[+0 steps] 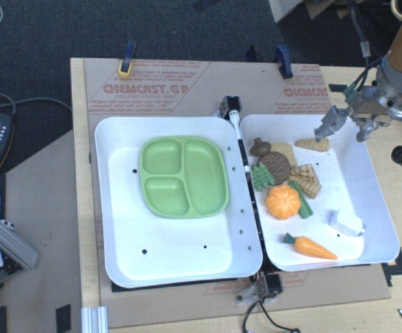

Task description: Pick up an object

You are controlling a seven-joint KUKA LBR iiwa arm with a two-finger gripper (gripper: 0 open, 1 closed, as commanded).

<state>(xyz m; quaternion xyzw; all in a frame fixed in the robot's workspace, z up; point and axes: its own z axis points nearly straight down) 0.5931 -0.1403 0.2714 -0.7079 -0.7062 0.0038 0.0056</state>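
Toy foods cluster in the right bin [367, 172]: pumpkin [283, 202], carrot [312, 248], cookie [275, 165], cracker [312, 144]. Gripper [344, 129] hangs over that bin's far right corner, fingers spread and holding nothing, left fingertip just beside the cracker. Green tray [184, 176] sits in the left bin [118, 241].

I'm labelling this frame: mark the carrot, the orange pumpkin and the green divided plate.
carrot [314, 248], camera view, middle of its orange body.
orange pumpkin [283, 202], camera view, its top.
green divided plate [202, 173], camera view, large right compartment.
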